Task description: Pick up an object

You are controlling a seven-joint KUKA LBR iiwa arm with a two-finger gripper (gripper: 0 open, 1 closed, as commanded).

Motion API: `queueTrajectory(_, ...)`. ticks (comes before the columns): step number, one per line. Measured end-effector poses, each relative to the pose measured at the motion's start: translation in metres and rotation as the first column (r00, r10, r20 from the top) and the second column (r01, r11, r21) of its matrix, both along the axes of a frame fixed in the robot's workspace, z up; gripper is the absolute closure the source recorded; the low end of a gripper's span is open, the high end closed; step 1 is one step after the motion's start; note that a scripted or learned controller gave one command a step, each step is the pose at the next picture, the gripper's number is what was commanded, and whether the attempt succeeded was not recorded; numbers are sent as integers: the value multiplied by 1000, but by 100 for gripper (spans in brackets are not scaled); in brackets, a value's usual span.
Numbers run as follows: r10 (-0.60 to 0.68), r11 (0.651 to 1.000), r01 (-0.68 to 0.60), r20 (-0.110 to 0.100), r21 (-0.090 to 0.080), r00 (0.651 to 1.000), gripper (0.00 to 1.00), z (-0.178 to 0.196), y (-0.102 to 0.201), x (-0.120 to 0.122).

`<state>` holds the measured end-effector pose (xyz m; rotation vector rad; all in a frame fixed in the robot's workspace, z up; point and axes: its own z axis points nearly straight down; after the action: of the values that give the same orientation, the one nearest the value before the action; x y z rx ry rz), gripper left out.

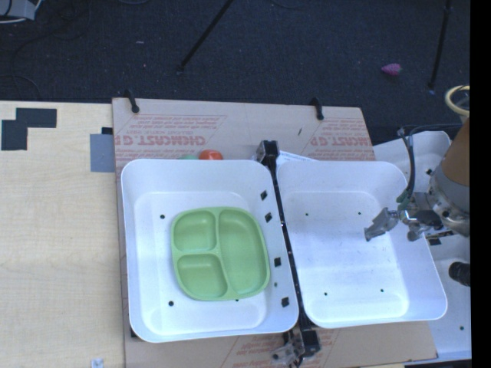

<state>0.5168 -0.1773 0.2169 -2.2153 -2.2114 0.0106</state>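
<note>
progress: nothing picked yet, whole grasp left | gripper (pixel 399 225): at right bin's (pixel 349 313) right wall, far from target, holds nothing, finger spread can't tell | target: green three-compartment plastic plate (pixel 220 253) flat in left bin (pixel 146 282) | hidden: arm cut off at right; small orange item (pixel 210 156) behind left bin, unclear

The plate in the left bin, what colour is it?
Light green. The plate has three compartments and shows clearly in the camera view.
</note>
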Motion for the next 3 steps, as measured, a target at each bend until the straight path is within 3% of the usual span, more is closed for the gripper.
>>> queueTrajectory(1, 2, 1000, -2, 10, -2, 1000, 0, 5, 0, 2)
queueTrajectory(3, 1, 1000, -1, 6, -1, 1000, 0, -91, -12, 4)
